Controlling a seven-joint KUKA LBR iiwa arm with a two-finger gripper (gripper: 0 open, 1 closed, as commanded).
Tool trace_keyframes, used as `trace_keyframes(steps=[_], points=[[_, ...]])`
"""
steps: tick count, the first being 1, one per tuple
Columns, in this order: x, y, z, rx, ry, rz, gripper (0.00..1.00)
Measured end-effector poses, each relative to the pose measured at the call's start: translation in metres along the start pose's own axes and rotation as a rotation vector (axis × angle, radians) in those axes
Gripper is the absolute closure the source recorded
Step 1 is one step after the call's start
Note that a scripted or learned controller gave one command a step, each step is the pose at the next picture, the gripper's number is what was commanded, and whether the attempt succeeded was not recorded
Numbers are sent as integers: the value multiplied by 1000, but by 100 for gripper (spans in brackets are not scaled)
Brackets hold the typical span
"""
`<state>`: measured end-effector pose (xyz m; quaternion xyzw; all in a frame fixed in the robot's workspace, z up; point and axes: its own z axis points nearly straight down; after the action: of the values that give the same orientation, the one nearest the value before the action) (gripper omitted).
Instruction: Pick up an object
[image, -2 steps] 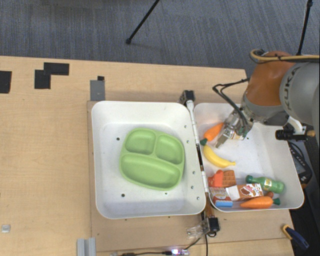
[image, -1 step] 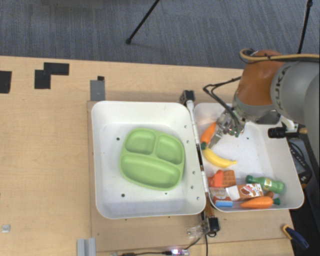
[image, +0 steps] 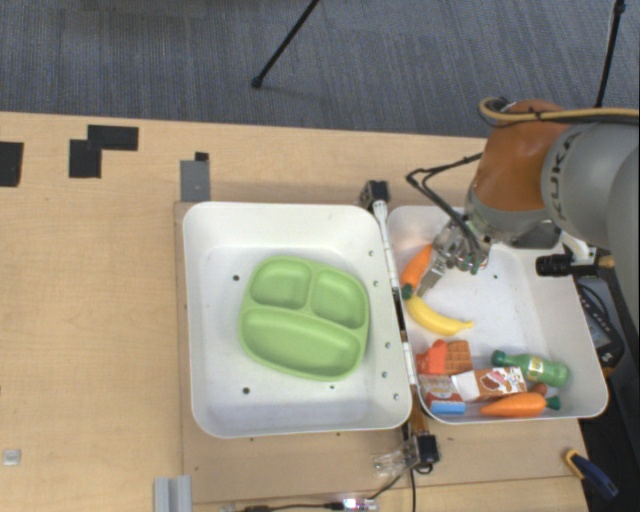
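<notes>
A wooden bench (image: 90, 330) holds 2 shallow white bins side by side. The left bin (image: 215, 400) contains 1 green divided plate (image: 303, 318), lying flat near the middle with its 3 sections facing up.

The right bin (image: 575, 345) holds the small items the arm could pick from. A carrot (image: 415, 267) leans against the left wall. Just below it lies a banana (image: 436, 318), on the bin floor. Along the front edge sits a cluster: a waffle-like brown piece (image: 455, 354), a flat packet (image: 488, 383), a green bottle (image: 532, 370) on its side and a second carrot (image: 514, 404).

The gripper (image: 452, 262) reaches in from the right, hanging low over the bin just right of the first carrot and above the banana. Its fingers look narrowly parted with nothing between them. It seems placed for a grab at the carrot or banana, which lie apart from the cluster.
</notes>
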<state>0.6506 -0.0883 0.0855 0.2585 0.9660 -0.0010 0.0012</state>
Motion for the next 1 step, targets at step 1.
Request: trace_keyframes(steps=[1], points=[[0,0,0,0,0,0,0]])
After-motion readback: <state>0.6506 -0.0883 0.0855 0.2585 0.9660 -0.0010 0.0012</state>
